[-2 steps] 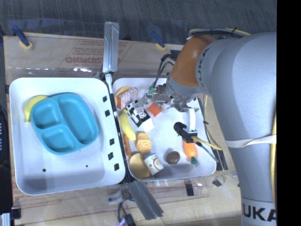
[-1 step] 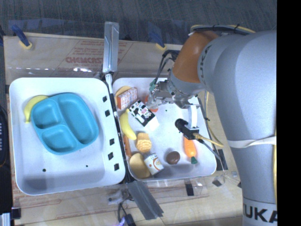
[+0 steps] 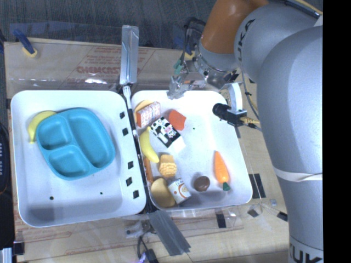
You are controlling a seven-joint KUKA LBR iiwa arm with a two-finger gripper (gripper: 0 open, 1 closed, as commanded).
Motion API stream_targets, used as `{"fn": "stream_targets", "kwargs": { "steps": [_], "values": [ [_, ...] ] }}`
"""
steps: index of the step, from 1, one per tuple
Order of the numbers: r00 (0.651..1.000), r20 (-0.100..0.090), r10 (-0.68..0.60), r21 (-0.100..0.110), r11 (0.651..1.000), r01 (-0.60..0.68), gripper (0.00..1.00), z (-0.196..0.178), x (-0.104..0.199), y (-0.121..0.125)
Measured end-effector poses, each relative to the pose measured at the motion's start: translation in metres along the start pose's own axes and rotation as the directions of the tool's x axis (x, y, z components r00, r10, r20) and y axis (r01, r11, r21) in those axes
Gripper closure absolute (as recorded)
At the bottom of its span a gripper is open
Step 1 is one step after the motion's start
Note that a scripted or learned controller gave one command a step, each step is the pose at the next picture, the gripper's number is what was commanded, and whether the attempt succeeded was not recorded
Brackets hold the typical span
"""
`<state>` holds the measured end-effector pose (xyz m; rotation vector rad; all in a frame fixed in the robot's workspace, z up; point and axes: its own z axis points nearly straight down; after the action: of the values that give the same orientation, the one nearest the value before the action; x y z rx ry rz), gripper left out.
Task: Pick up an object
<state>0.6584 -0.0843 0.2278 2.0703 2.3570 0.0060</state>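
At frame left, a blue tray filled most of the left bin, covering a banana. In the right bin, the toys crowded the left wall; a carrot lay apart, open floor around it. The tool hung over the bin's upper rim, its grip unreadable.

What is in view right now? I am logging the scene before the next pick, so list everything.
bins: 2, white, side by side on the bench
divided tray: 1, blue, left bin
bananas: 2, yellow, one under the tray's left edge, one along right bin's left wall
carrot: 1, orange, right bin
cow-print carton: 1, black-white, right bin
small can: 1, white-orange, right bin front
arm: 1, grey-orange, right
gripper: 1, above right bin's far edge
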Motion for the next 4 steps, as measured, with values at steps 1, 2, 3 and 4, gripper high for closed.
{"fn": "stream_targets", "kwargs": {
  "steps": [1,2,3,4],
  "values": [
    [0.977,0.000,0.214,0.012,0.977,-0.214,1.00,0.037,0.007,-0.005],
    [0.977,0.000,0.213,0.012,0.977,-0.213,0.00,0.037,0.007,-0.005],
    [0.989,0.001,0.151,-0.010,0.989,-0.151,0.00,0.126,-0.025,-0.029],
    [0.994,0.006,-0.108,-0.007,0.994,0.108,0.00,0.125,-0.029,-0.031]
  ]
}}
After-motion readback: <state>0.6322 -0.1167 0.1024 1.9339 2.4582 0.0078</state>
